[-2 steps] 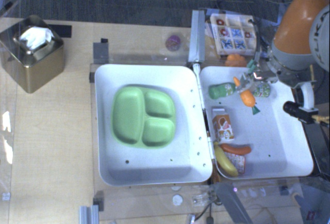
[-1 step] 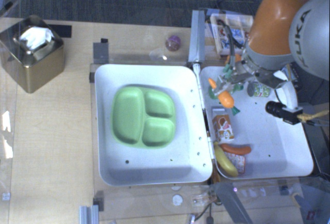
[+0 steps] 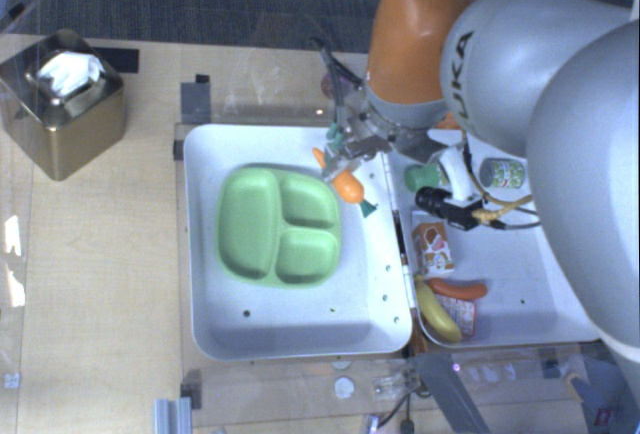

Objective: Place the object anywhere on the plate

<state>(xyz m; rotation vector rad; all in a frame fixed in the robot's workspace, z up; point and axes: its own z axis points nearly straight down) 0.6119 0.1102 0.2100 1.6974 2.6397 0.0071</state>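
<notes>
A green three-compartment plate [image 3: 280, 224] lies in the left white bin [image 3: 230, 332]. An orange toy carrot [image 3: 347, 187] with a small green tip [image 3: 368, 208] hangs at the plate's upper right corner, just off its rim. My gripper [image 3: 343, 154] reaches down from the arm's orange band and is shut on the carrot, with one orange end showing on the fingers' far side. The arm hides the gripper's upper part.
The right bin [image 3: 520, 322] holds a banana [image 3: 440, 314], a red sausage [image 3: 460, 289], a small printed packet [image 3: 432, 247], a green item [image 3: 424, 176] and a can [image 3: 501, 172]. A brass box [image 3: 62, 117] with white paper stands at the far left.
</notes>
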